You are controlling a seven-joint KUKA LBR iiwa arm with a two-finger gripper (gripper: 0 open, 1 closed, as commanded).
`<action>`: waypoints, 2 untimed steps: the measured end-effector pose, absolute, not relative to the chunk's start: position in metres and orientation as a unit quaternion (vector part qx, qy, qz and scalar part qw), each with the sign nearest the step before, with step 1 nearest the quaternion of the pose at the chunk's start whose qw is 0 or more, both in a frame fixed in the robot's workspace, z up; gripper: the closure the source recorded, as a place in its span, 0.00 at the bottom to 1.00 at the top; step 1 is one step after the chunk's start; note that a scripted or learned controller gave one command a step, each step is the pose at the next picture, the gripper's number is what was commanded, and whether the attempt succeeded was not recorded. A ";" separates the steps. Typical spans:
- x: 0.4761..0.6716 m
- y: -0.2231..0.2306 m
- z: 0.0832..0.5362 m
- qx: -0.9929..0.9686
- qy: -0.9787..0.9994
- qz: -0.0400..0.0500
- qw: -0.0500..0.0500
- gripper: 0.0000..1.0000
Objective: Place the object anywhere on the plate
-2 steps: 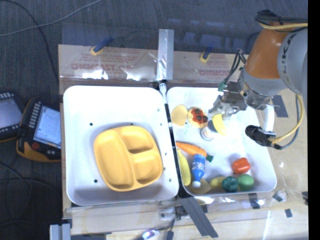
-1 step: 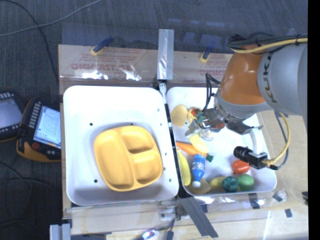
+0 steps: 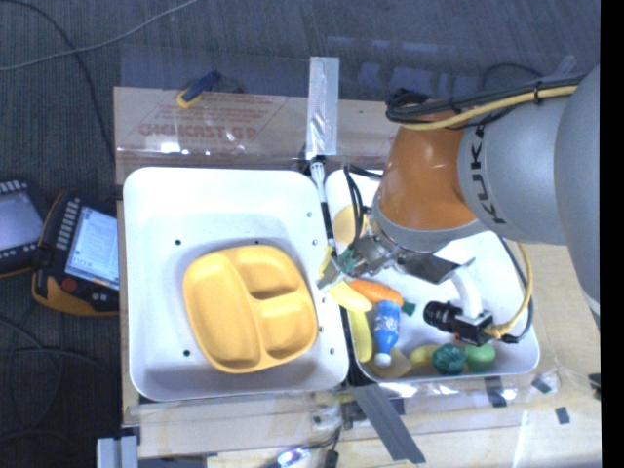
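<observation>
Camera view: arm [image 3: 468, 183] hides most of right bin [image 3: 517, 354].

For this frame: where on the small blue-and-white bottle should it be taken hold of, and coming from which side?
Grip the blue bottle across its middle, coming straight down from above. It lies flat in the right bin with its long sides exposed. A carrot touches its upper end and a yellow banana-like piece crowds its left, so the fit looks tight.
</observation>
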State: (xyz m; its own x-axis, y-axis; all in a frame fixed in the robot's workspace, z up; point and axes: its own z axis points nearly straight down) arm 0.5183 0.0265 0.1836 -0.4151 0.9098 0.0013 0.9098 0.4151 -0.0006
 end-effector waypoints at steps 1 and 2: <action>0.526 0.152 0.237 -0.600 -0.800 0.001 0.001 1.00; 0.483 0.078 0.184 -0.566 -0.824 0.002 0.002 1.00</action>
State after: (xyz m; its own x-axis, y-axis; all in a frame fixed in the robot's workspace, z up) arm 0.4827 0.0776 0.1841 -0.3586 0.9335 0.0006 0.9335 0.3586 -0.0053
